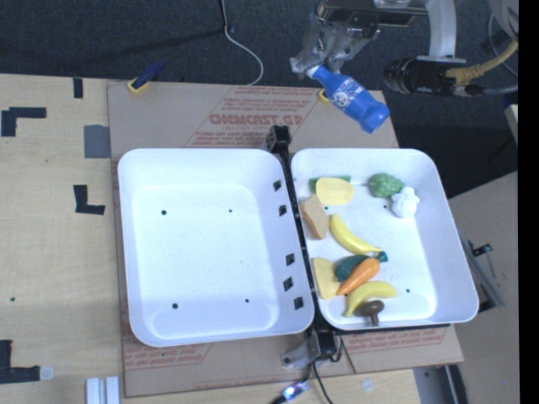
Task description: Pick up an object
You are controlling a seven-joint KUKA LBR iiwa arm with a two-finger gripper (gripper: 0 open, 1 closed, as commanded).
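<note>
So the gripper (324, 57) is up at the top of the frame, above the bench and past the far edge of the 2 bins, and it's got a blue bottle (352, 99) pinched at the cap end between its fingers, so closed on the bottle afaict. The bottle hangs tilted, body slanting down and to the right, over the cardboard sheet (244, 120) and not over either bin. The left bin (135, 225) has nothing in it, the right bin (438, 251) has the rest of the stuff: a green leafy piece (386, 184), a small white thing (405, 202), a banana (352, 236), a carrot (360, 275), a bread-looking slice (315, 218) etc. IMO the pick is basically made, so the job now is just not dropping it. The grip is right at the neck w/ most of the weight hanging off to 1 side, so I'd guess it can swing or slip if the arm jerks. Best bet: move slow, no sudden wrist turns, keep it well above the bin walls, and treat the grasp as iffy until the bottle sits steady.
</note>
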